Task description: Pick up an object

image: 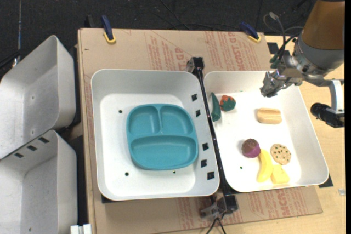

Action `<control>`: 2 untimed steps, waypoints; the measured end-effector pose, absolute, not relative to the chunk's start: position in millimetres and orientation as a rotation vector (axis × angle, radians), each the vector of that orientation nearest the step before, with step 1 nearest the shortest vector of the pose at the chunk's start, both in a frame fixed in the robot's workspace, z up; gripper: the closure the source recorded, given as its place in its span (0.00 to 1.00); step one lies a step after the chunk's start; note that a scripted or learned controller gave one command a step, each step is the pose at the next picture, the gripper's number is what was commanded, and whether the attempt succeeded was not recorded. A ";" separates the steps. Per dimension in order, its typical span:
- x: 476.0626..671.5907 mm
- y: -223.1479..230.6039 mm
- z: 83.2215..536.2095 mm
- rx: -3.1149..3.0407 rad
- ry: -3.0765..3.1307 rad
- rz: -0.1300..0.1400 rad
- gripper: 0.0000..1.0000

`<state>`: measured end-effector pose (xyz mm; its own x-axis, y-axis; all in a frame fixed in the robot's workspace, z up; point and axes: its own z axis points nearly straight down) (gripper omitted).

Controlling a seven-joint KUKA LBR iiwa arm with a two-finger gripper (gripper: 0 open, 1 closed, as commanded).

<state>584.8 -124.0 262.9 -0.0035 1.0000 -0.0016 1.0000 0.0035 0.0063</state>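
Gripper point(270, 86) hangs over the right bin's point(312, 134) far edge, can't tell its state, bread roll point(268, 115) just below.

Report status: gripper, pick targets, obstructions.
Gripper above right bin's far edge, holding nothing visible. Bread roll nearest below it. Nothing between them.

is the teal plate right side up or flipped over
Right side up: the teal plate in the left bin shows its three recessed compartments and raised dividers facing the camera.
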 end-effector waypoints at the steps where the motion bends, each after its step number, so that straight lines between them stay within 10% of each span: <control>1: 575.5 -68.7 246.6 2.216 2.231 -0.002 1.00; 2: 565.8 -15.0 253.1 2.214 2.232 0.001 1.00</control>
